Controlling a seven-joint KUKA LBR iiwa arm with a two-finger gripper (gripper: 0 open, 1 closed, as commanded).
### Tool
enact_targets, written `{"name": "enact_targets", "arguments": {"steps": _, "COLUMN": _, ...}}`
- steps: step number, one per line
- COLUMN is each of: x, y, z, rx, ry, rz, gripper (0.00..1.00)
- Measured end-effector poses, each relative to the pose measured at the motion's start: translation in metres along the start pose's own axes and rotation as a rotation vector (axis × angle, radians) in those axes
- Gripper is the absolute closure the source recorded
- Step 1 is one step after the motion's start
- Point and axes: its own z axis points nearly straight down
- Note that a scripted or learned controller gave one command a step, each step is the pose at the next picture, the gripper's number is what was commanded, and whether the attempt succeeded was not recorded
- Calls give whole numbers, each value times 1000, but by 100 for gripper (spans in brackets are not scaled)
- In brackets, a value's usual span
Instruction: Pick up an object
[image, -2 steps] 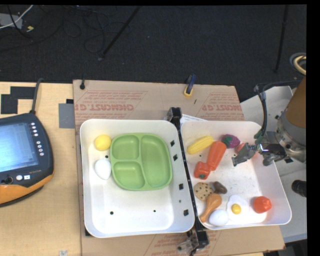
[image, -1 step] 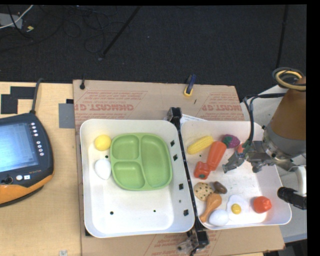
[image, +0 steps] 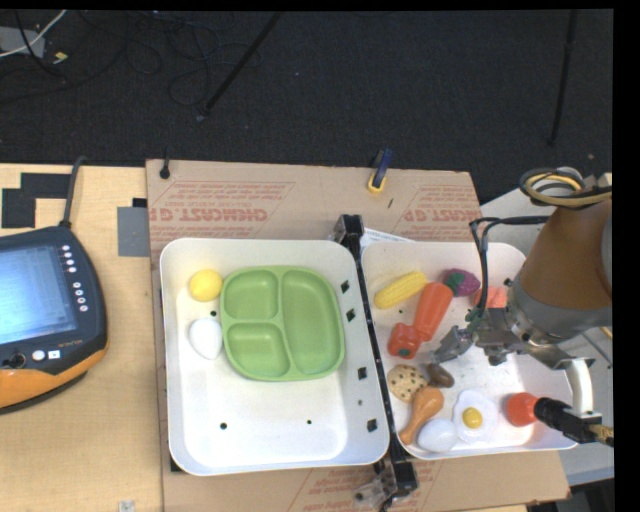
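Well, starting at the near wall of the right bin (image: 430, 262), toy food lies crowded together: a white egg (image: 437, 435), a fried egg (image: 472, 415), a drumstick (image: 424, 408) and, further right, a red tomato (image: 520, 408). They lie loose and close-packed, which I judge makes a clean grab there awkward. Just behind them a cookie (image: 405, 380) and a small brown piece (image: 440, 376) sit side by side. The tool (image: 455, 345) hangs low over the bin's barer middle, just beside the brown piece and near the red lower end of the slanted carrot (image: 425, 318). I cannot tell whether the tool is open or closed, and I make out nothing held in it. My guess is that this spot is chosen because the bare floor leaves room to descend, and that the carrot or the brown piece is the object to pick; neither is lifted yet. Behind the carrot lie a corn cob (image: 400, 289) and a purple piece (image: 461, 282), near the far wall. The left bin (image: 260, 420) holds a green divided plate (image: 282, 322) with its compartments empty. A yellow ball (image: 205, 285) and a second white egg (image: 206, 338) lie just left of it, well apart from the tool. Both bins rest on the cardboard-covered tabletop (image: 260, 205).
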Motion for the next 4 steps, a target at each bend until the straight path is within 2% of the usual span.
{"name": "enact_targets", "arguments": {"steps": 1, "x": 10, "y": 2, "z": 60, "rx": 0, "ry": 0, "rz": 0, "gripper": 0}}
{"name": "enact_targets", "arguments": {"steps": 2, "x": 12, "y": 4, "z": 80, "rx": -5, "ry": -1, "rz": 1, "gripper": 0}}
{"name": "enact_targets", "arguments": {"steps": 3, "x": 11, "y": 5, "z": 68, "rx": -8, "ry": 4, "rz": 8, "gripper": 100}}
{"name": "enact_targets", "arguments": {"steps": 4, "x": 13, "y": 9, "z": 7, "rx": -7, "ry": -2, "rz": 2, "gripper": 100}}
